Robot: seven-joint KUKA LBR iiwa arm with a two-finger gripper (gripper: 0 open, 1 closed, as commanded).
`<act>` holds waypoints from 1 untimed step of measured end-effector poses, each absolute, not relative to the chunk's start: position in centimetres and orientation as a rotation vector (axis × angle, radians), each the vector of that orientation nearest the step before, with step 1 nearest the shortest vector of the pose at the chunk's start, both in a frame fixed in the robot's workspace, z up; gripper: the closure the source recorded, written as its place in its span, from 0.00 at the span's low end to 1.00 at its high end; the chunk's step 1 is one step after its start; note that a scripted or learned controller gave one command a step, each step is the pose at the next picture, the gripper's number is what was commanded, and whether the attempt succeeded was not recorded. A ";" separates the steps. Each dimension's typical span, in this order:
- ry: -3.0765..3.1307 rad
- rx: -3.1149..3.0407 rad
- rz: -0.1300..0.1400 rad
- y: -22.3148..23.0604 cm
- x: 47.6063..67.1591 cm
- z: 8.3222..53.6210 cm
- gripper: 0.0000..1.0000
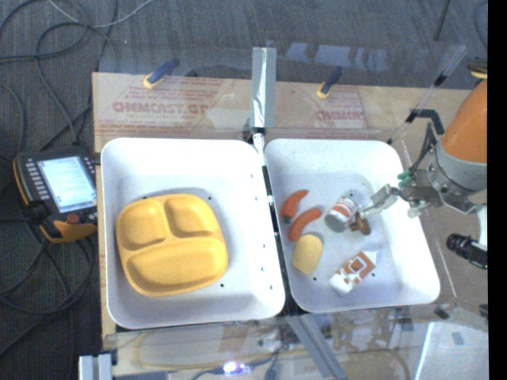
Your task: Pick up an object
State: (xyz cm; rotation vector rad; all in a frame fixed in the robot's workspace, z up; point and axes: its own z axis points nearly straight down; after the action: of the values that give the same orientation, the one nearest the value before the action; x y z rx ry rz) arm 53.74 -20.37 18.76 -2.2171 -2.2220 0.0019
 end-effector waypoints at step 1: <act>-2.395 -2.029 0.000 -17.2 56.0 10.2 0.00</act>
State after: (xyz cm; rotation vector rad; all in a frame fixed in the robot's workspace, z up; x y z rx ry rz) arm 55.98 -17.23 10.19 -2.0293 -2.3955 -0.0002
